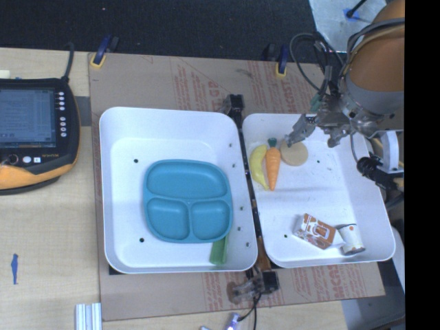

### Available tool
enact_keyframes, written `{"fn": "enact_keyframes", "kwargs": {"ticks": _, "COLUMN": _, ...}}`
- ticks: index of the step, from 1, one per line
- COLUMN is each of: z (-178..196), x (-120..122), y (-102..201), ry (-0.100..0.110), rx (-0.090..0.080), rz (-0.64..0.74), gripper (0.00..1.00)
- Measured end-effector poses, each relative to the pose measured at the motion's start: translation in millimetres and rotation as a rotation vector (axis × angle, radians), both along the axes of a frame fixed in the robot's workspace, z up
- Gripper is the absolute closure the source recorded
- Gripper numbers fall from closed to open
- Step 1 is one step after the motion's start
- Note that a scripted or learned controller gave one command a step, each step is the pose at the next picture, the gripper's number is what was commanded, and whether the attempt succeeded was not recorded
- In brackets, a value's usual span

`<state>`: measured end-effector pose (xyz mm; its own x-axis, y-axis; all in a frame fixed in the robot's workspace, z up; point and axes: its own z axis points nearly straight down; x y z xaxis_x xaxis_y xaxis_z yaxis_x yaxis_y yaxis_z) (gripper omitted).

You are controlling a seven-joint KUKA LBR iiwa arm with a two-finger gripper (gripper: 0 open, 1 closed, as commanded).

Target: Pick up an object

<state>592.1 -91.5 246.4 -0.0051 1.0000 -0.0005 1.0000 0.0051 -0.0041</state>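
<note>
arm (375, 60): reaching from right | jaws: spread, pointing down-left

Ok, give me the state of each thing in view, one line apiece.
gripper: fingers spread open, over the right bin, one tip at the tan disc, holding nothing.
tan disc: flat on the right bin floor.
carrot: lying flat, beside the banana.
banana: lying flat by the bin's left wall.
carton: lying on its side.
small cup: tipped over.
blue plate: flat, right way up, in the left bin.
green item: at the plate's lower edge.
</note>
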Motion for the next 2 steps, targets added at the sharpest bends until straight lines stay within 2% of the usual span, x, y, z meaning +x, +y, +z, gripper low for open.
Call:
{"fn": "enact_keyframes", "kwargs": {"ticks": 1, "z": -55, "x": 26, "y": 37, "ry": 0.003, "rx": -0.001, "rz": 0.002, "gripper": 0.00}}
{"fn": "enact_keyframes", "kwargs": {"ticks": 2, "z": -154, "x": 12, "y": -3, "ry": -0.002, "rx": -0.003, "rz": -0.001, "gripper": 0.00}}
